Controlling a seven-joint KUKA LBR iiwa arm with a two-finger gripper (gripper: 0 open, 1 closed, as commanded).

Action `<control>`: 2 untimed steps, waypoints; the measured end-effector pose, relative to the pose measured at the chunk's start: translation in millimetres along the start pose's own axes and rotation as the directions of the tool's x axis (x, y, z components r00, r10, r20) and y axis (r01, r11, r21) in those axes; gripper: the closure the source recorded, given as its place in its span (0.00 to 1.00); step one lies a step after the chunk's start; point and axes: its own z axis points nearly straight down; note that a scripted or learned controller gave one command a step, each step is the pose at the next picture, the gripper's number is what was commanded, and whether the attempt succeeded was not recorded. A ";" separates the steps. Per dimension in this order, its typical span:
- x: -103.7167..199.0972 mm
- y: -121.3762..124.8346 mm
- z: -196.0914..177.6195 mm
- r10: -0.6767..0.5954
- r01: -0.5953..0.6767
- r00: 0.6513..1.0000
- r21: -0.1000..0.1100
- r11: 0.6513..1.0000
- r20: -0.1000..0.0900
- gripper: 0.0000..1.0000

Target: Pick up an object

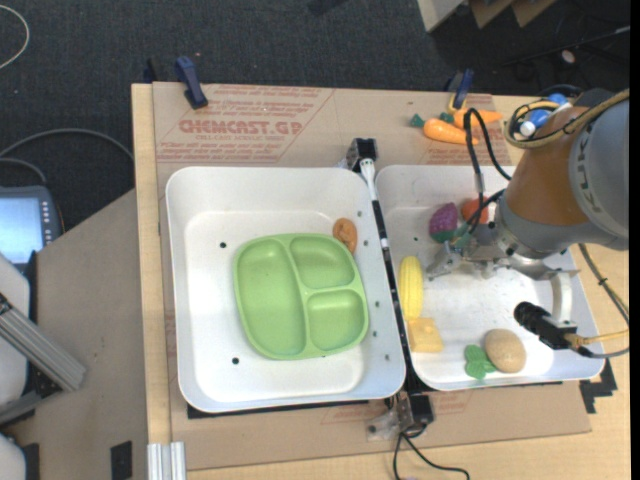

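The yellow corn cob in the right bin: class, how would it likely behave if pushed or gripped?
The corn cob looks long and rounded, so it would probably roll sideways when pushed. Its glossy surface suggests light, stiff plastic that might slip. It lies near the bin wall, probably limiting rolling that way.

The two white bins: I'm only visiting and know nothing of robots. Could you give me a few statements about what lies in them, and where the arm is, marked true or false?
1. The green divided plate lies in the left bin. True.
2. The ear of corn lies on the green plate. False: it lies in the right bin, along that bin's left wall.
3. The arm's gripper is over the right bin. True.
4. The carrot lies in the right bin. False: it lies on the board beyond that bin's far edge.
5. A small orange-brown piece lies beside the plate's far right corner. True.
6. The potato lies in the left bin. False: it lies near the right bin's front edge.
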 end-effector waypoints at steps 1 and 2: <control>22.0 46.4 10.3 -0.003 0.003 1.000 0.000 1.000 -0.001 0.00; 13.3 103.3 14.4 0.000 0.001 1.000 0.060 0.998 -0.014 0.00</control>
